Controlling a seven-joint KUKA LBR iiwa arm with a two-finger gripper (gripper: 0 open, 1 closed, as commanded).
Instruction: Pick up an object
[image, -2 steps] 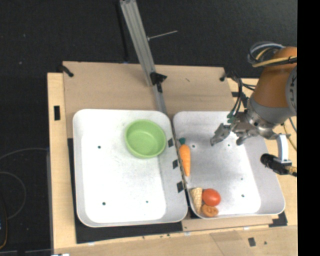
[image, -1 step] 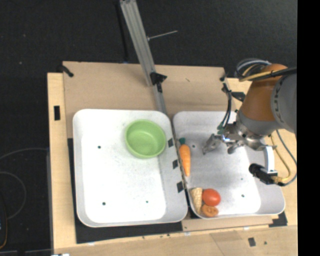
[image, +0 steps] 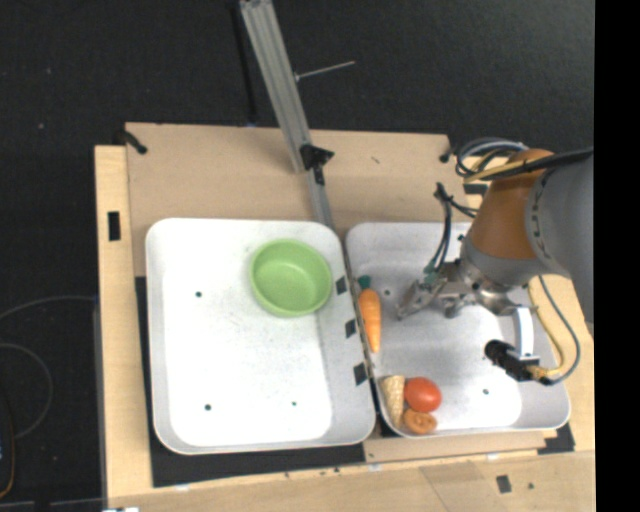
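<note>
A carrot (image: 370, 318) lies along the left wall of the right bin (image: 500, 410). In that bin's near left corner a red tomato (image: 424, 394) sits between a beige piece (image: 393, 391) and a brownish-orange piece (image: 420, 423). My gripper (image: 431, 302) hangs over the middle of the right bin, to the right of the carrot and above the tomato in the view. It is open, with nothing between its fingers. A green bowl (image: 291, 278) stands in the left bin (image: 200, 400), toward its far right.
A slanted metal pole (image: 285, 90) rises from the back of the bench above the gap between the bins. Cables (image: 550, 330) hang from the arm's wrist over the right bin's right side.
</note>
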